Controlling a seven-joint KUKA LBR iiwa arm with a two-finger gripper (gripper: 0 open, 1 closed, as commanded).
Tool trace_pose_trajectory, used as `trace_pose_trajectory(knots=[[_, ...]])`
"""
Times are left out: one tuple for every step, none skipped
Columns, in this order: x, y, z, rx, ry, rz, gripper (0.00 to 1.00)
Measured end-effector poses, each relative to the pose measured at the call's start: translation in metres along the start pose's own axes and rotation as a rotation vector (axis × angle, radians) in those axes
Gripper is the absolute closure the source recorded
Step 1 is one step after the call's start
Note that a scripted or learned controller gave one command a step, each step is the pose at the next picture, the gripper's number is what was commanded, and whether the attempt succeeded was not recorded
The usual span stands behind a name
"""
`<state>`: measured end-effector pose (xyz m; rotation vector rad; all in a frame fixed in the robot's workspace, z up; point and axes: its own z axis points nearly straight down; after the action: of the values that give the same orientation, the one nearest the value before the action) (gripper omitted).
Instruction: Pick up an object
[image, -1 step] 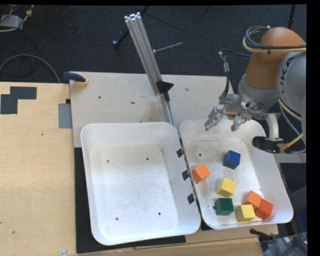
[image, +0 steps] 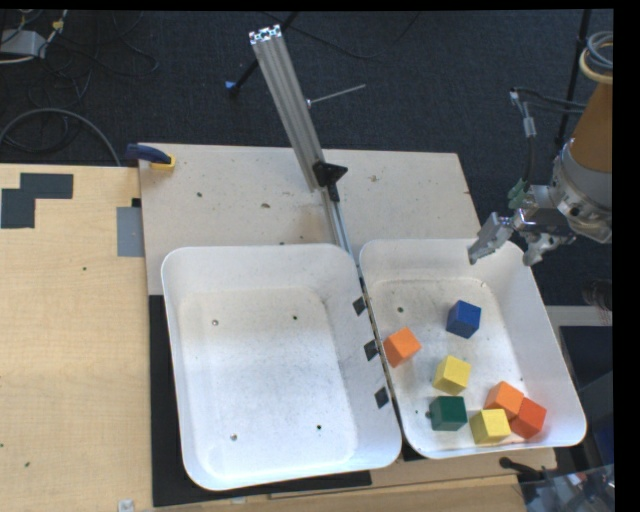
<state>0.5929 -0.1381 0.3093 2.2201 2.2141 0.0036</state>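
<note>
The right bin (image: 420, 268) holds several small cubes. A blue cube (image: 463, 318) lies nearest its far side, with an orange cube (image: 402, 346) to its left. Further forward sit a yellow cube (image: 452, 374) and a green cube (image: 448, 412). Another yellow cube (image: 489, 425), an orange cube (image: 506, 397) and a red cube (image: 530, 417) cluster in the near right corner. My gripper (image: 512, 245) hangs above the bin's far right corner, open, with nothing between its fingers. It is well above and behind the blue cube.
The left bin (image: 260, 370) stands beside the right one, with black clips (image: 368, 349) along the shared wall. A slanted aluminium post (image: 296, 110) rises behind the bins. A wooden bench top (image: 60, 330) lies to the left.
</note>
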Motion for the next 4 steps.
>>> trace_pose_trajectory(knots=[[-0.07,-0.008,-0.125,-0.001,-0.002,0.001,0.0],[-0.071,-0.012,-0.236,-0.001,0.0,-0.007,0.0],[-0.071,-0.012,-0.231,0.008,0.003,-0.009,0.0],[-0.071,-0.012,-0.231,0.009,0.003,-0.011,0.0]])
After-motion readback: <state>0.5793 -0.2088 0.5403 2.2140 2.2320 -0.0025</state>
